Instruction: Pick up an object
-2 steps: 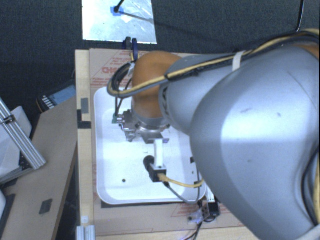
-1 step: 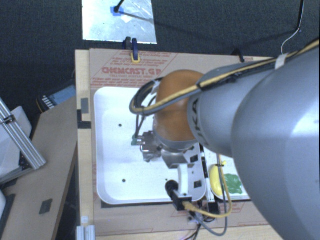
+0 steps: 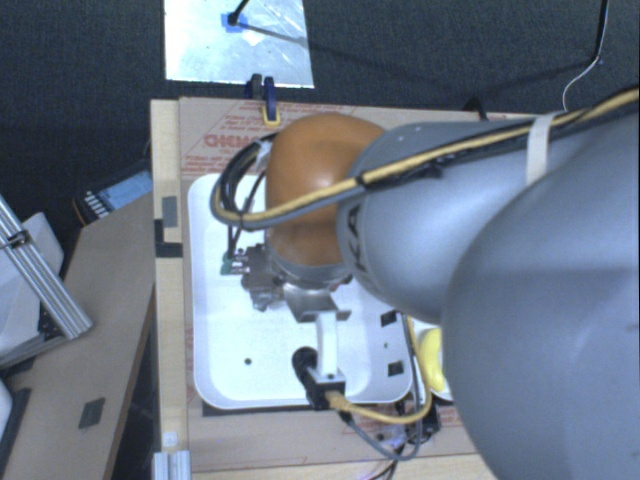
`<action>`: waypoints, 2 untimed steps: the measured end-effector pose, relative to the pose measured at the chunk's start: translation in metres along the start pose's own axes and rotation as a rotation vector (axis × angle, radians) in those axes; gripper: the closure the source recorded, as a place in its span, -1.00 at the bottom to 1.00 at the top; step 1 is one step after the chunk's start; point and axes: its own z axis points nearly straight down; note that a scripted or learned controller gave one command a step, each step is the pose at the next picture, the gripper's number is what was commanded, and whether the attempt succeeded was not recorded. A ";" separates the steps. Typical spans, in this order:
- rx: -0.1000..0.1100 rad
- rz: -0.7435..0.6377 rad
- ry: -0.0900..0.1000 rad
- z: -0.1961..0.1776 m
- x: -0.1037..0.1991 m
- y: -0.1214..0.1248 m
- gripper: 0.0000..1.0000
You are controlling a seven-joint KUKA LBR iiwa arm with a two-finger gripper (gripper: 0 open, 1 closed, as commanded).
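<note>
A yellow object (image 3: pixel 431 358) lay half hidden under the arm (image 3: pixel 520 268), just beside the right rim of the left white bin (image 3: pixel 215 368); which bin held it could not be told. The gripper (image 3: pixel 258 280) hung over that bin, its grip impossible to judge. Red print on the cardboard sheet (image 3: pixel 215 143) was too blurred to read.

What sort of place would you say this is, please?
Most likely a robotics lab: a cabled grey robot arm reaches over a white bin on a bench, with aluminium framing at the left edge.
</note>
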 end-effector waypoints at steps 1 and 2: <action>-0.003 0.009 -0.003 0.002 -0.009 0.087 1.00; 0.000 0.007 -0.004 0.139 -0.006 0.132 1.00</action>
